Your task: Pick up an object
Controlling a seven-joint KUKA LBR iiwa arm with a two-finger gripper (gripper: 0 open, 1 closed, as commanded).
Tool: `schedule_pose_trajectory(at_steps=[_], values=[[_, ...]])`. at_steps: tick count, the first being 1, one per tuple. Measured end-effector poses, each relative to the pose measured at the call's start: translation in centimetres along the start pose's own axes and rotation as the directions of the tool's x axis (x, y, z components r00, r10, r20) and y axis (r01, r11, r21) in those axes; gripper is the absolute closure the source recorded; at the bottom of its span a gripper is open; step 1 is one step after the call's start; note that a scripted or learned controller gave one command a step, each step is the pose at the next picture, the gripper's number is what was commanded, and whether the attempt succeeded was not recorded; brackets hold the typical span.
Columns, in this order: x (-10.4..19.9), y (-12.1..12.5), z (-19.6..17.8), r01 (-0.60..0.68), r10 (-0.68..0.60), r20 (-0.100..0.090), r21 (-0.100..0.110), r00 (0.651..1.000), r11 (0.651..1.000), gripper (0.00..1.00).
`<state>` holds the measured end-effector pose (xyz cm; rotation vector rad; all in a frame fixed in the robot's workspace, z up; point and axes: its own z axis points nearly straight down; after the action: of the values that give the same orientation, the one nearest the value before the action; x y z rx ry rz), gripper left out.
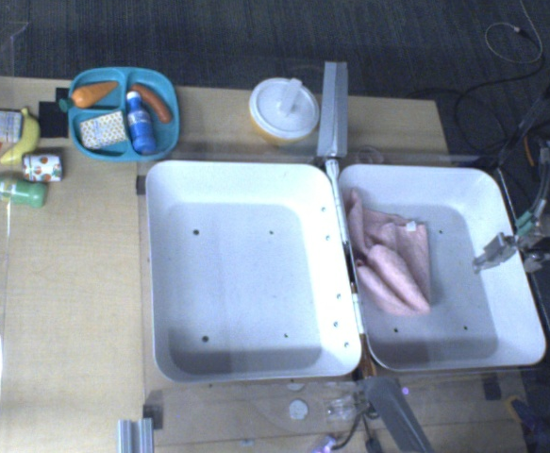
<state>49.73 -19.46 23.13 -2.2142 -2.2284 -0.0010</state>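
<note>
A crumpled pink cloth (391, 259) lies in the right bin (463, 343), against its left wall. It is the one object inside the bins. My gripper (497, 250) sits low at the right bin's right rim, well to the right of the cloth and apart from it. Nothing is seen in its grasp. The rest of the arm is cut off by the view's right edge.
The left bin (175, 281) stands beside the right one, with a metal divider post (332, 111) behind their joint. Behind the bins are a white lidded cup (284, 109) and a blue tray of toy food (124, 113). Small toys (15, 154) lie far left. Cables (520, 102) hang at the right.
</note>
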Motion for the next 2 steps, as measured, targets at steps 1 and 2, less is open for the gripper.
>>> schedule_pose_trajectory(at_steps=[1, 2], values=[[5.2, 2.8, 8.0, 0.092, -0.092, 0.0, 0.001, 0.996, 0.996, 0.0], [9.8, 3.2, 14.0, 0.213, -0.213, 0.007, -0.015, 0.977, 0.977, 0.0]])
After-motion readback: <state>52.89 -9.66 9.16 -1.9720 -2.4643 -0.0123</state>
